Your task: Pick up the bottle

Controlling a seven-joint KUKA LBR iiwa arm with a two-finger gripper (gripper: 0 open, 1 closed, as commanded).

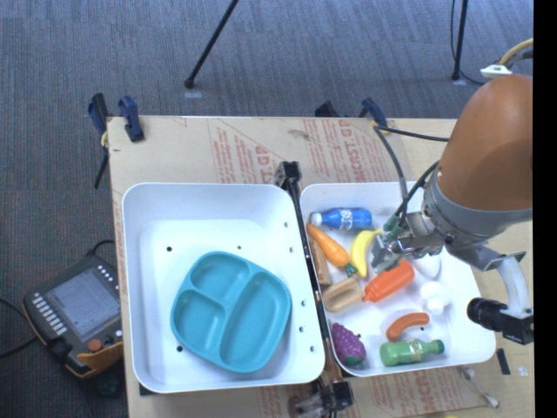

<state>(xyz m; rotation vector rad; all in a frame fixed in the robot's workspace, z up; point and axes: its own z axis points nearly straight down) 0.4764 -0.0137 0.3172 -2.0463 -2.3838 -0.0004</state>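
Two bottles lie in the right bin (481, 342). A blue bottle (344, 219) with a white cap and label rests on its side near the bin's back left corner. On its side by the front edge is a green bottle (411, 351). My gripper (386, 251) hangs low over the bin's middle, just right of a yellow banana (360, 251) and above an orange carrot (389, 282). It is to the right of and in front of the blue bottle, apart from it. Nothing shows between its tips.
The right bin also holds a second carrot (328, 246), a bread roll (341, 294), purple grapes (347, 344), a sausage (407, 324) and a white piece (432, 303). The left bin (148, 233) holds a blue divided plate (231, 310). A teach pendant (74, 316) lies left of the bench.
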